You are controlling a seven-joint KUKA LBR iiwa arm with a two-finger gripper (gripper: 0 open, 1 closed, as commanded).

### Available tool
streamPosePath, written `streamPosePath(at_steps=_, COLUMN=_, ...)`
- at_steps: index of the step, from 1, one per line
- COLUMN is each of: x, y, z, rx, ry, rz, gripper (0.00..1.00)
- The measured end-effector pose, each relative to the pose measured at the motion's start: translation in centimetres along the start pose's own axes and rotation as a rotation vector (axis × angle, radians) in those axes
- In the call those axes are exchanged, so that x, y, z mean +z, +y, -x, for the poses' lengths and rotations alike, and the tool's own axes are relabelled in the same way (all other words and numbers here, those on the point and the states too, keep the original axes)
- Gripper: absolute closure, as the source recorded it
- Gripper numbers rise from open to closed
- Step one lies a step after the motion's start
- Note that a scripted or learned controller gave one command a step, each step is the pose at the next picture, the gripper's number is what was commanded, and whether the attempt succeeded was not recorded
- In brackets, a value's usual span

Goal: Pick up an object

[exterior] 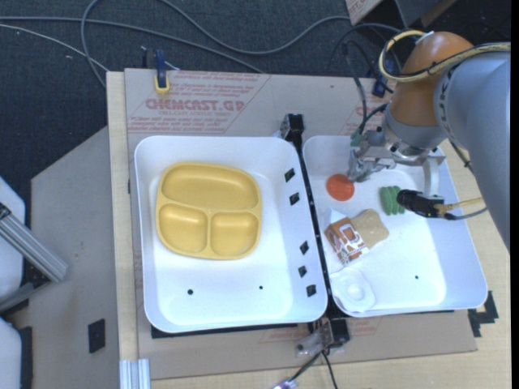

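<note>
In the right bin (454,286), a small orange-red ball (340,188) lies near the far left corner. My gripper (358,168) hangs just above and to the right of the ball, close to it, and holds nothing that I can see. To the ball's right lies a green ridged object (392,200). Nearer the front rests a tan block (370,227) with an orange-and-white packet (344,241) against its left side. A white round piece (354,290) sits in the bin's front left corner.
The left bin (162,298) holds a yellow three-compartment plate (209,209). A black divider with clips (306,217) runs between the bins. The grey arm (478,96) reaches in over the right bin's far right side.
</note>
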State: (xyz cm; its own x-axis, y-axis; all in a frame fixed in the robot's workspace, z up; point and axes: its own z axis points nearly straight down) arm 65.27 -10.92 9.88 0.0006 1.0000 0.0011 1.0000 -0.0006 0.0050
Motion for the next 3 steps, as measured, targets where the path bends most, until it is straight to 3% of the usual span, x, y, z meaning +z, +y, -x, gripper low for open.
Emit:
streamPosePath(at_steps=2, x=-10.7, y=1.2, z=0.6, rx=-0.002, ry=-0.002, rz=0.002, gripper=1.00)
streamPosePath(at_steps=3, x=-10.4, y=-2.1, z=-4.2, rx=-0.004, ry=0.001, rz=-0.009, gripper=1.00)
